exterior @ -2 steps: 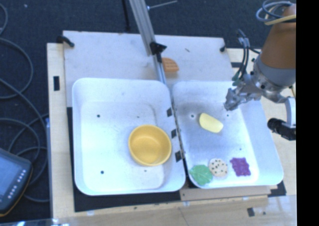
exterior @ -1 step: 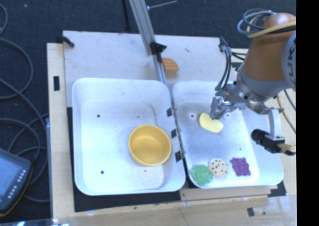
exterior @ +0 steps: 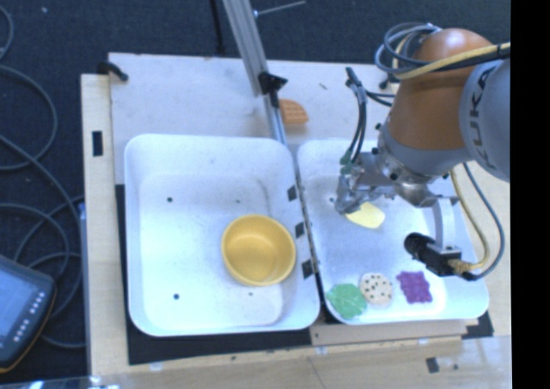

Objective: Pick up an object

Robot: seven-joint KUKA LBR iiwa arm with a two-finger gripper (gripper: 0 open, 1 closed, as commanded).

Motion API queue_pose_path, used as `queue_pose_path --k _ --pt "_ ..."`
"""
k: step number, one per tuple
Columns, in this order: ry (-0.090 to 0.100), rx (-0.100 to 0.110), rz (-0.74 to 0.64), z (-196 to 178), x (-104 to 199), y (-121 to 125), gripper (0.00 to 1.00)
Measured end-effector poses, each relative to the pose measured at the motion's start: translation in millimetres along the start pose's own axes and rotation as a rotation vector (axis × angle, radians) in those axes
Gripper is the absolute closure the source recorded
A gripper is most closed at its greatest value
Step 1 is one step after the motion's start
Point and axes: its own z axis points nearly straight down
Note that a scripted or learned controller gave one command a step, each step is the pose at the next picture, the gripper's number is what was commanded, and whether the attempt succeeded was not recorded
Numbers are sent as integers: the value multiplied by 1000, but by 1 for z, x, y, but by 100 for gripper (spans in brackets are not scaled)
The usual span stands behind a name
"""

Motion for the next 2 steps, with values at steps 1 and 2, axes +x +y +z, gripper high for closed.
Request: queue_pose_path --k 1,2 --pt "-1 1 2 4 40 -18 100" --pt "-2 2 2 26 84 -29 100"
